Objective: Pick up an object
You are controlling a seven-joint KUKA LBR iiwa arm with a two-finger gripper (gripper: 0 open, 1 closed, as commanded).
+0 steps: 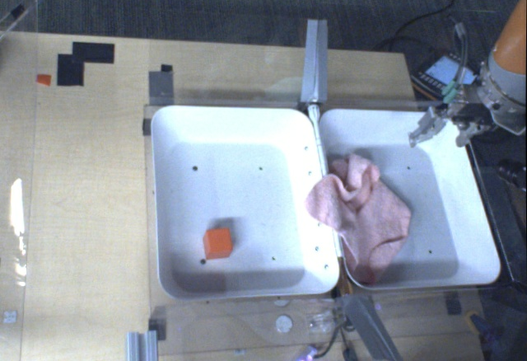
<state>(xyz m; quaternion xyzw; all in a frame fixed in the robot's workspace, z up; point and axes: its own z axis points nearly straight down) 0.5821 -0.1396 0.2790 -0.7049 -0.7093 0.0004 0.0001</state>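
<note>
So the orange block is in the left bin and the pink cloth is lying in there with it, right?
Not quite. The camera view shows the orange block in the left bin, but the pink cloth lies mostly in the right bin, draped over the shared divider.

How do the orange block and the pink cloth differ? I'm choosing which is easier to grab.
The orange block is small, compact and boxy; the pink cloth is far larger, soft and crumpled. The block sits in the left bin; the cloth lies in the right bin, draped over the shared edge. Neither is touched by the gripper.
</note>
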